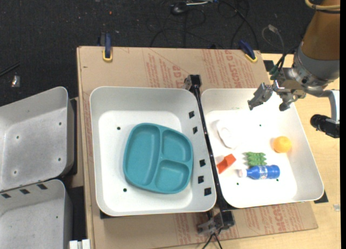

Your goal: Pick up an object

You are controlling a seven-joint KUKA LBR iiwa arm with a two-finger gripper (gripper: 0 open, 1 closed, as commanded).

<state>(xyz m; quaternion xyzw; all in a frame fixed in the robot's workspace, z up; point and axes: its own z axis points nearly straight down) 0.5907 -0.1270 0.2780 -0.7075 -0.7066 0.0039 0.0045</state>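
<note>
Several small items in right bin; orange ball (light, likely slippery) best pinched across its middle. Hand spread, holding nothing.

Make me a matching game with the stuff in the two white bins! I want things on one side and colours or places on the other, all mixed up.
Things:
1. divided plate
2. ball
3. bottle
4. gripper

Colours and places:
A. orange, near the right bin's right wall
B. open, above the right bin's far edge, holding nothing
C. teal, lying alone in the left bin
D. blue with a white cap, lying on its side just below the green toy

Right pairs: 1-C, 2-A, 3-D, 4-B
</note>
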